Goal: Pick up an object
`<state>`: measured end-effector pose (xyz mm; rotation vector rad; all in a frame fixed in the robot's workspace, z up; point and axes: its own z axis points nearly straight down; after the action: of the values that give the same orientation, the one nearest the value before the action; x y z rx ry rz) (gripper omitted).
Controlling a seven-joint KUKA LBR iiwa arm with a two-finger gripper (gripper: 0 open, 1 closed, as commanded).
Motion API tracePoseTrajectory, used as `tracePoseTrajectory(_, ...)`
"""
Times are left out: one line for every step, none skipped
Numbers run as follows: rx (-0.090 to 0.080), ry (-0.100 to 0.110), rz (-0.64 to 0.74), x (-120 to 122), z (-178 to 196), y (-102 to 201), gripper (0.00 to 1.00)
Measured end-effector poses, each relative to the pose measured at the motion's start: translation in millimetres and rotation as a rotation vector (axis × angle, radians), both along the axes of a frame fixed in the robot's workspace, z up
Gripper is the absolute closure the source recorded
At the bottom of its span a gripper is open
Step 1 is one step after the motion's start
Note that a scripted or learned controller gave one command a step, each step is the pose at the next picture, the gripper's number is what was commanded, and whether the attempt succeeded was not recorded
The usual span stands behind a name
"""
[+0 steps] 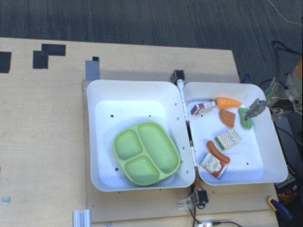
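Two white bins (142, 91); hand (257, 109), grip state unclear, beside green toy (245, 119).

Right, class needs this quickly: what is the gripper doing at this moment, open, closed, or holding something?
Gripper: cannot be told; it sits at the right bin's far right side, by the green object.

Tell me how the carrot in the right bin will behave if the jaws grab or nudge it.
The carrot looks like a stiff toy, probably light. Its tapered, rounded shape suggests it may roll or slip sideways when squeezed. It lies flat near the bin's far wall, so it shouldn't tip.
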<state>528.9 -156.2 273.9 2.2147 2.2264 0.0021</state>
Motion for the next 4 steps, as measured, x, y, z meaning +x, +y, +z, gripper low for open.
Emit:
tracePoseTrajectory(0.001,0.004,-0.003,19.4,-146.3,-26.8,0.0)
tracePoseTrajectory(-0.001,-0.005,-0.003,-19.5,-187.3,23.2,0.0)
tracePoseTrajectory(-0.002,-0.01,-0.003,-17.3,-175.7,23.1,1.0)
tracePoseTrajectory(-0.003,-0.006,-0.003,9.1,-186.6,-41.6,1.0)
